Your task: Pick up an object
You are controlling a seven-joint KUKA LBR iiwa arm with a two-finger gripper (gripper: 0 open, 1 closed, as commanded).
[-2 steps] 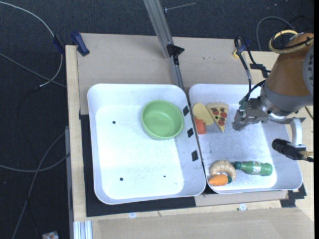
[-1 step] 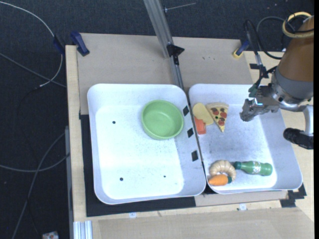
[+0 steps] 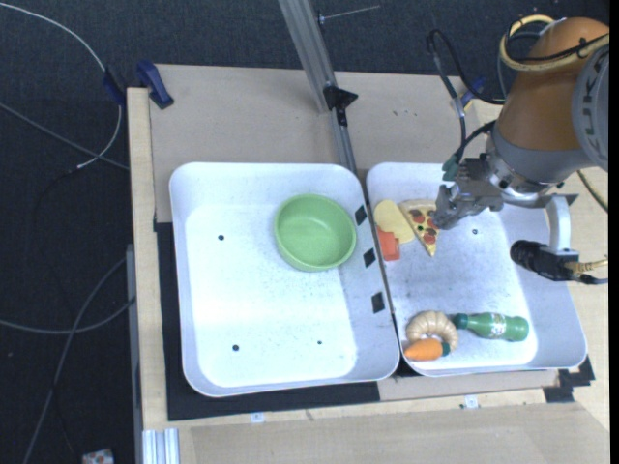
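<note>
The carrot (image 3: 423,351) lies well below the fingers (image 3: 447,213); their spread is unclear. Beside them, the pizza slice (image 3: 421,224) looks light, stiff: grip its edges.

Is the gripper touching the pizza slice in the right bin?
Cannot tell. In the camera view the gripper overlaps the pizza slice from above, but the slanted view leaves its height above the slice unclear.

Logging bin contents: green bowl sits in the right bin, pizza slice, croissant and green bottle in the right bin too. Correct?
One error: the green bowl sits in the left bin, not the right one. The camera view shows it near that bin's upper right. The rest holds: the pizza slice, croissant and green bottle lie in the right bin.
</note>
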